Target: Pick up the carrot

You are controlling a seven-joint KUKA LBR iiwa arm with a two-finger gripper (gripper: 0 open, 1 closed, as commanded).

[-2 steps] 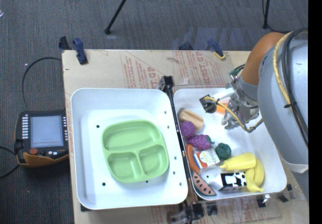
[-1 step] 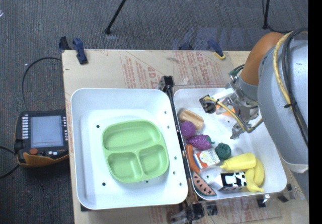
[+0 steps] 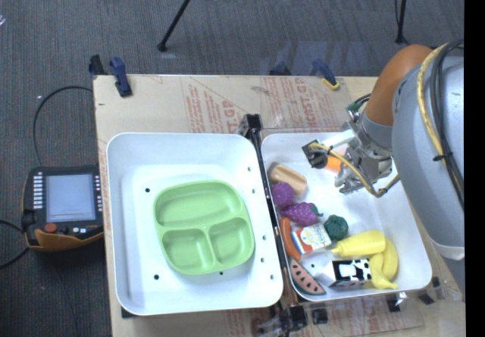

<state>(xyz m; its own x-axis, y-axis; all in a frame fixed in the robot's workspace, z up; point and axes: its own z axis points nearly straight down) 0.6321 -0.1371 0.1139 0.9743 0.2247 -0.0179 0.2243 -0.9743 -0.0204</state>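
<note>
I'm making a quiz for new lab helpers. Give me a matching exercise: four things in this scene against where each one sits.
Things:
1. green plate
2. banana
3. watermelon slice
4. handheld screen

Places:
A. near edge of the right bin
B. floor, left of the bench
C. left bin
D. right bin, toward its near right corner

Pairs: 1-C, 2-D, 3-A, 4-B

Two bins, one tray
</note>
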